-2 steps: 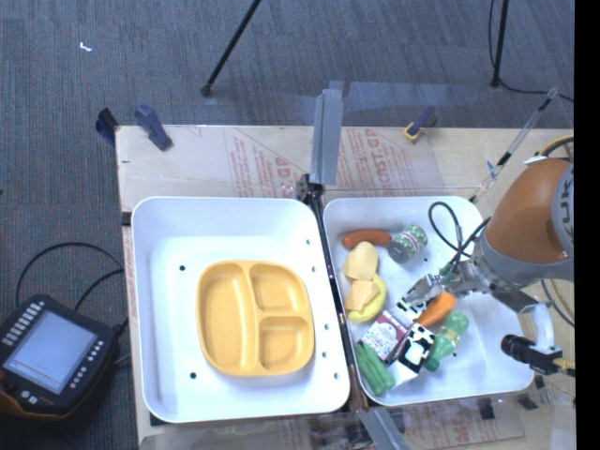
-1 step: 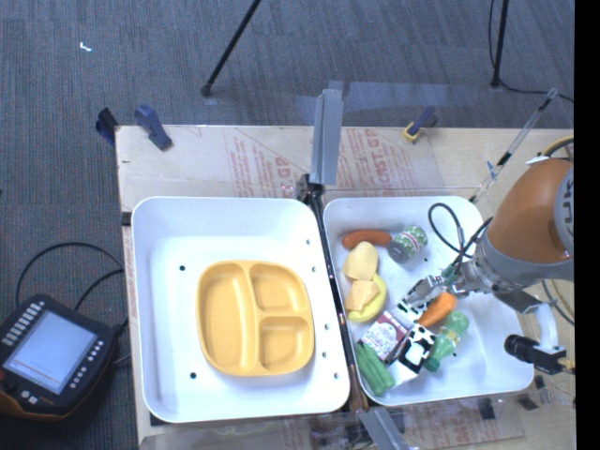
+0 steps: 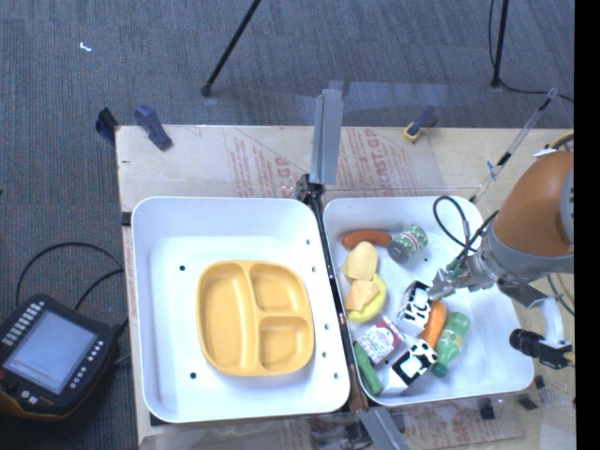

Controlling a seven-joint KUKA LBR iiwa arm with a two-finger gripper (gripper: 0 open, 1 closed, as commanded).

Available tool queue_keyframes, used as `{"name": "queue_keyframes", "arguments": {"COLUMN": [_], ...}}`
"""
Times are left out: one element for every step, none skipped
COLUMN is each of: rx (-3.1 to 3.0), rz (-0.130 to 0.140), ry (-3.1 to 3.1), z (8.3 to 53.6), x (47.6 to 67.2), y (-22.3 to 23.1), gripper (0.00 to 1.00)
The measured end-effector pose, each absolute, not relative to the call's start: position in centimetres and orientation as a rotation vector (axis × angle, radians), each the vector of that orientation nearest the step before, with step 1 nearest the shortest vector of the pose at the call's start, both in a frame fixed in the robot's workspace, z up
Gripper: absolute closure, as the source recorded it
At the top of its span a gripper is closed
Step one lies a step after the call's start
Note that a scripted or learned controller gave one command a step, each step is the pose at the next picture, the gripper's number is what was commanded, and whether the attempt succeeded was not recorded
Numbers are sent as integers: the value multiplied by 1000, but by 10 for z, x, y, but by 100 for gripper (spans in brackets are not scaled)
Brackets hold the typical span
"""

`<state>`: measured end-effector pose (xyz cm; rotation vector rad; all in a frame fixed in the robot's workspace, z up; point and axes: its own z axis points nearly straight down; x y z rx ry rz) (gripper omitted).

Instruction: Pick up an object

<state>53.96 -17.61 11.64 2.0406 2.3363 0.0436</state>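
Right bin (image 3: 506,368): hand (image 3: 439,287) amid crowded toys.

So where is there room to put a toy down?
The yellow divided plate has three bare compartments, and the left bin has white floor around it. The right bin is crowded: hot dog, can, carrot, green bottle. The gripper sits there.

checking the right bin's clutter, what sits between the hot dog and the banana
In the camera view, a pale yellow pear-like fruit lies between the hot dog and the banana, close to both.
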Motion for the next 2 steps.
{"name": "queue_keyframes", "arguments": {"rx": [1966, 1966], "rz": [0, 0], "ry": [2452, 2453], "z": [134, 134], "x": [583, 583], "y": [-173, -173], "gripper": [100, 0]}}
